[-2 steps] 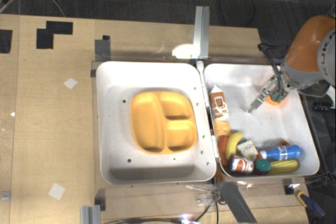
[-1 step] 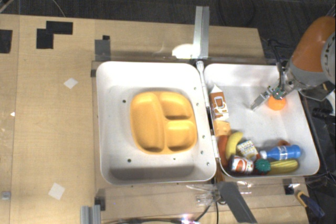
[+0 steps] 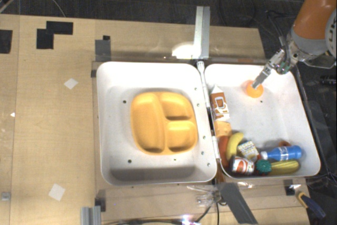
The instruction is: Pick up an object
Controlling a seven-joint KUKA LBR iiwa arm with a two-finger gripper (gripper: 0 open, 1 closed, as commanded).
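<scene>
Wooden desk (image 3: 47, 129), two white bins (image 3: 113, 113): left one holds one yellow tray (image 3: 162, 121); beside it, one orange ball (image 3: 255, 90) under pincer (image 3: 259, 81), grip state unclear.

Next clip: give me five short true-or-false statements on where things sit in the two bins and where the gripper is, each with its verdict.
1. The yellow divided tray lies in the left bin. True.
2. The gripper is over the left bin. False: it is over the right bin, at the small orange object.
3. The blue bottle lies near the right bin's front edge. True.
4. The banana rests on the tray. False: it is in the right bin.
5. The orange object sits among the clutter. False: it sits apart, toward the back.
</scene>
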